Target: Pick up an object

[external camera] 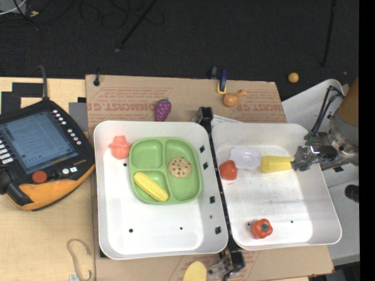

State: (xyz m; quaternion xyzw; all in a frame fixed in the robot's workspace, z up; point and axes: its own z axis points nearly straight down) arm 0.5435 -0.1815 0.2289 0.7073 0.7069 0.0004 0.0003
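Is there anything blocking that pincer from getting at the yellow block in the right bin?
Nothing visible does. The pincer sits at the yellow block's right end, with no other thing between them. The clear cup and the small tomato lie on the block's far side, to its left.

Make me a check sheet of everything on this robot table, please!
Surface: cardboard under two white bins, left bin and right bin.
Job's things: in the right bin, a yellow block, a clear cup, a red piece and a tomato. In the left bin, a green plate with corn and a cookie, and a pink toy beside it.
Clutter: grapes, a pear, a yellow toy, a hook.
End effector: at the yellow block's right end; grip unclear.
Cables: black ones by the arm and on the floor.
Surroundings: control pendant, orange ball.
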